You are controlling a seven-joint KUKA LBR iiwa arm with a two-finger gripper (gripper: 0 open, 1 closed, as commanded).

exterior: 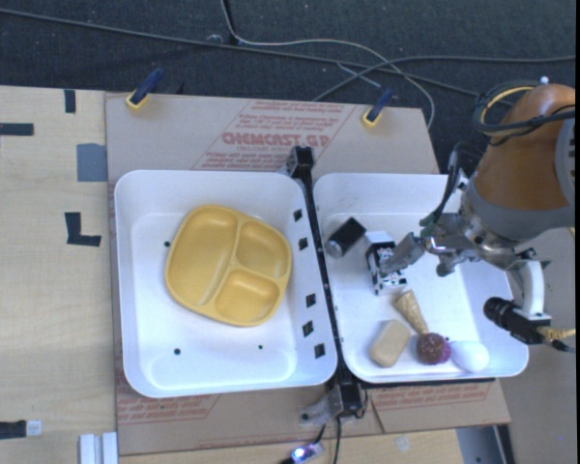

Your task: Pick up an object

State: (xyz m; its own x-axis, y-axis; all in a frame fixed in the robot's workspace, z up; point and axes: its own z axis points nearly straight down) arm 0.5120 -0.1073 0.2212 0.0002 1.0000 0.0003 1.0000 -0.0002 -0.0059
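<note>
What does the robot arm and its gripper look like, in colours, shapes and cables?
The arm is a thick rounded body, orange on top and grey lower down. Black and yellow cables loop beside the orange part. Below it sits a grey metal wrist with small brackets. The gripper is slim and dark, with black and white marks near its tip. A black cylinder sticks out at the arm's lower side.

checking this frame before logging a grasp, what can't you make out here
- End effector, camera view: too small and dark against the black-and-white block to tell open from shut, or any contact.
- Dark cylinder: too small to identify.
- Arm: cut off at the right edge.
</note>
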